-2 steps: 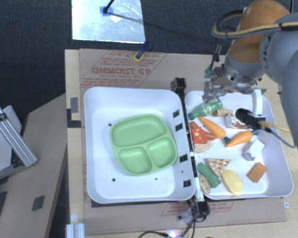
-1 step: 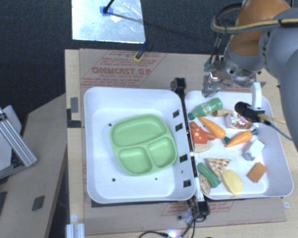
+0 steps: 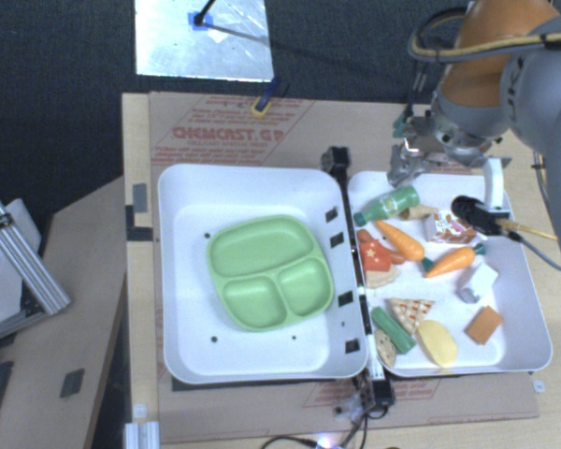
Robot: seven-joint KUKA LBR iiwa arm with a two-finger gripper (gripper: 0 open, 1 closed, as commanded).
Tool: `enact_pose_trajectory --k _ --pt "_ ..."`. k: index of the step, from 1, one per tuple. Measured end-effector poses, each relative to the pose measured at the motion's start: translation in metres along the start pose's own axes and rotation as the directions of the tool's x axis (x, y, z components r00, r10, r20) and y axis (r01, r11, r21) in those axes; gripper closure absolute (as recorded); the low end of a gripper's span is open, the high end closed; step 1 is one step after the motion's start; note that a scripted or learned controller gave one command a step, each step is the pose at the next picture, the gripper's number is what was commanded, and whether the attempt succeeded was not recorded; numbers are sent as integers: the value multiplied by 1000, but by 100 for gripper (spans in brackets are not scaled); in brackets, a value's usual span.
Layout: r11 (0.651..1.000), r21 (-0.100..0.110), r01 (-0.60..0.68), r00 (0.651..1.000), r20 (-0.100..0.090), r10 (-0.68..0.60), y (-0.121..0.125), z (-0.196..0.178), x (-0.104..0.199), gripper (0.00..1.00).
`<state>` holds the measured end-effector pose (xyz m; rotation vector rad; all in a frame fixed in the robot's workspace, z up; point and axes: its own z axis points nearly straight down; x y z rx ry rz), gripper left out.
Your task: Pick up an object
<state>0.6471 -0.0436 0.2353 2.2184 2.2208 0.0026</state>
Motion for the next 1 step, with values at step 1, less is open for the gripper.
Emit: enact_pose_trajectory --k 1 --pt "1000 1 0 1000 0 0 2 21 -1 100"
